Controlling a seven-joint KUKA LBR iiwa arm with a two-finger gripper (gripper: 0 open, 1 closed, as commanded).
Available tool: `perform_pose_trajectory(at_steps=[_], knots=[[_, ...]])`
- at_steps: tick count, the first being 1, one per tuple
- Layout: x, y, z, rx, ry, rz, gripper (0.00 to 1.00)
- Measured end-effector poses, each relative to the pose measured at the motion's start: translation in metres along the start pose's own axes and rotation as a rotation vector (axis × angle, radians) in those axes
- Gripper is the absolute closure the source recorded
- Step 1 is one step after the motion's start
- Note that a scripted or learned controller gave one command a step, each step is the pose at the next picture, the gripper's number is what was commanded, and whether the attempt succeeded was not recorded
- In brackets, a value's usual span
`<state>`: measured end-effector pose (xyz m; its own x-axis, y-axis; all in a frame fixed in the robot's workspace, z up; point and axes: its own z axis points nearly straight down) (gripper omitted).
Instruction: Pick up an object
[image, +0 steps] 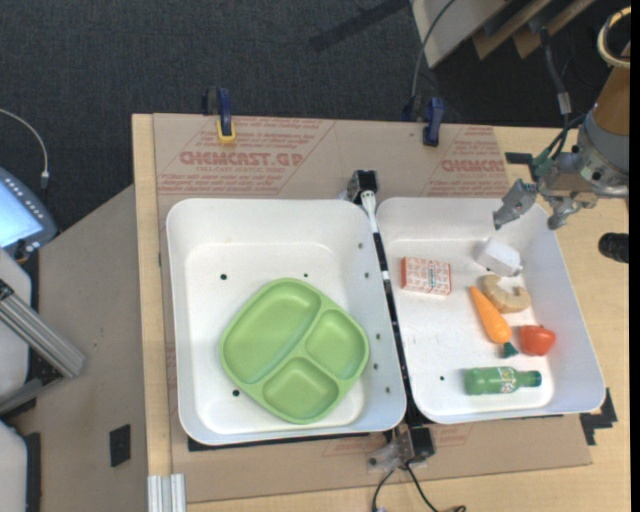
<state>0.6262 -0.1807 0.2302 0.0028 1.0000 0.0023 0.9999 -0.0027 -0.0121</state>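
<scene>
Gripper (533, 205): hanging above the far edge of the right bin (570, 390), fingers standing apart, gripping nothing.

Right bin, nearest the gripper first:
- One white cup (499, 257), lying tipped just below the gripper.
- One tan round piece (507, 293), sitting against the cup's near side.
- One carrot (491, 316), lying slantwise, touching the tan piece.
- One tomato (538, 340), sitting just beside the carrot's tip.
- One green bottle (501, 380), lying on its side nearest the bin's front wall.
- One red-and-white box (427, 276), lying flat toward the bin's left wall, apart from the rest.

Left bin (190, 330): holding one green divided plate (293, 349).

Risk: cup, tan piece, carrot and tomato are crowding together, so closing fingers are likely to be nudging neighbours aside; the tipped cup and the bottle are liable to be rolling away.
</scene>
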Motion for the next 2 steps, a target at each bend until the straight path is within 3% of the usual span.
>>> perform_pose_trajectory(at_steps=[1,2], knots=[[0.001,0.003,-0.007,-0.013,-0.003,-0.003,0.00],[-0.001,0.001,0.035,-0.007,-0.002,-0.002,0.00]])
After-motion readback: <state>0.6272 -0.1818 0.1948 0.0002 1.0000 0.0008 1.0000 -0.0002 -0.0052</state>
